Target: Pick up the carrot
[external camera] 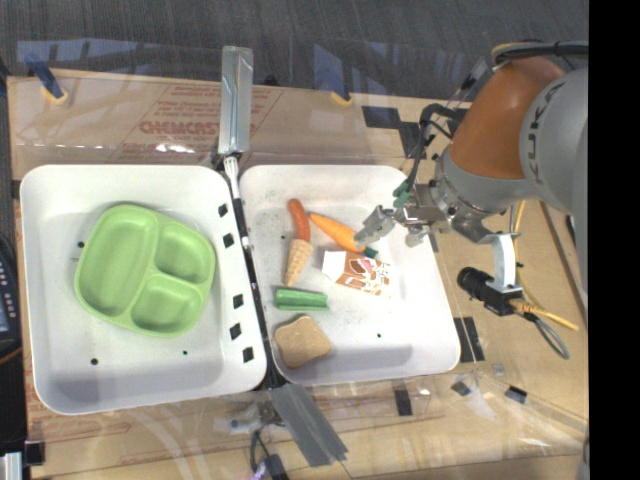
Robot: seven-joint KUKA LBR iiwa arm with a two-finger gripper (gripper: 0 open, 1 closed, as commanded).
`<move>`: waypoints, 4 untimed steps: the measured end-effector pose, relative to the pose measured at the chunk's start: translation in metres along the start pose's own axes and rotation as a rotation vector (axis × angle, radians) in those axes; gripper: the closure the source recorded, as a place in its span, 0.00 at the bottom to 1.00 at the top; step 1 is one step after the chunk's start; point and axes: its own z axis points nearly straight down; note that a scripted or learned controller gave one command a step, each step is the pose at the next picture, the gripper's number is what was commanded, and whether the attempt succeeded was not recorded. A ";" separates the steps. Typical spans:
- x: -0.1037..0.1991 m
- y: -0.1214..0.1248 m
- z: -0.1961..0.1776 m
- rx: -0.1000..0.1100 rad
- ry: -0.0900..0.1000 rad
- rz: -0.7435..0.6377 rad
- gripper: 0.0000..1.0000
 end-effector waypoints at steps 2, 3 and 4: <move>-0.011 0.085 0.131 -0.002 -0.001 -0.074 0.00; -0.010 0.086 0.120 -0.002 -0.002 -0.081 1.00; -0.038 0.085 0.026 -0.007 -0.002 0.000 1.00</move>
